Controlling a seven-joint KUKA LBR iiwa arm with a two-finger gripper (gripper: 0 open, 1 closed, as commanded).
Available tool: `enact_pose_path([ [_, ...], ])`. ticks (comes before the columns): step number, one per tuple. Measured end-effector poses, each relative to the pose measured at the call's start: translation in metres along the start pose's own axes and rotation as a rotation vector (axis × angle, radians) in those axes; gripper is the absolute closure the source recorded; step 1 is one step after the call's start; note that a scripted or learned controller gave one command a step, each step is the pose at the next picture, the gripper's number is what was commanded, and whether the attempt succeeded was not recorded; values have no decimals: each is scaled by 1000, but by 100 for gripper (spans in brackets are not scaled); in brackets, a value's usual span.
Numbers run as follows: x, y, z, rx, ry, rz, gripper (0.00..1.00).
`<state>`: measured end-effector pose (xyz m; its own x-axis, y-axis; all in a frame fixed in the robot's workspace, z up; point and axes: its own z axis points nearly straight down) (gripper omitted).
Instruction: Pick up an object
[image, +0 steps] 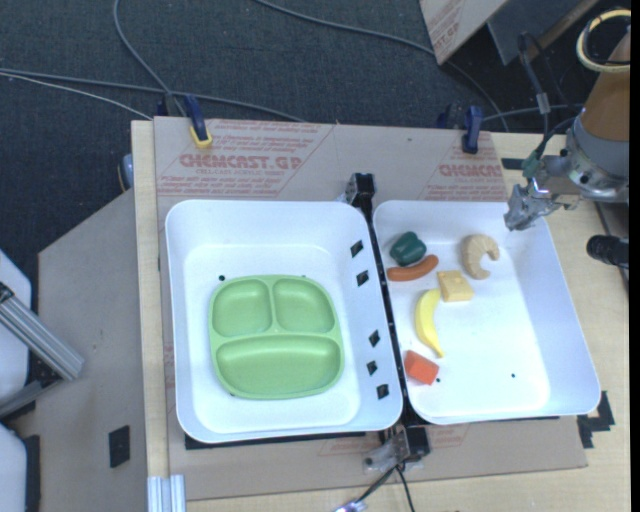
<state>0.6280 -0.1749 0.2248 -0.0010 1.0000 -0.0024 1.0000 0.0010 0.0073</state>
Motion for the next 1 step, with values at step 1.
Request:
enact_pose_path([
  [1, -1, 2, -53, -1, 0, 0, 100],
])
